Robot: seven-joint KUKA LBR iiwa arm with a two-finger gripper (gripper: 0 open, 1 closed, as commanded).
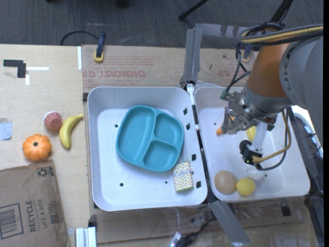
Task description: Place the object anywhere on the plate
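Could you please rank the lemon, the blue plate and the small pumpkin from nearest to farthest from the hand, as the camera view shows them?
From the hand:
1. Lemon, right bin, front.
2. Blue plate, left bin.
3. Small pumpkin, on the bench, far left.

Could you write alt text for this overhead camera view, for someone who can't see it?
A grey robot arm reaches into the right white bin, above an egg and lemon. A blue plate lies in the left bin.
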